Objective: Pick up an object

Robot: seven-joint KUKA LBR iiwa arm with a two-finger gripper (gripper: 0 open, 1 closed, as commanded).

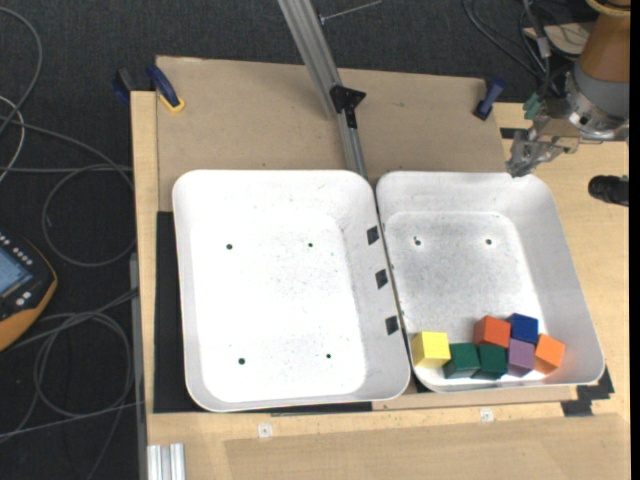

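gripper (524,161) seen above right bin's (560,230) far rim, clear of blocks; finger state cannot be told | blocks clustered at right bin's near edge: yellow (432,347), green (462,358), green (491,359), orange (491,330), blue (524,327), purple (521,354), orange (549,351) | nothing held

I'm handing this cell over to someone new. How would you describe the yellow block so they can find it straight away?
Look at the right bin, the one nearer the arm, and go to its near edge, where a cluster of small coloured blocks sits. The yellow block is at the cluster's left end, next to a dark green block. It is the only yellow one there.
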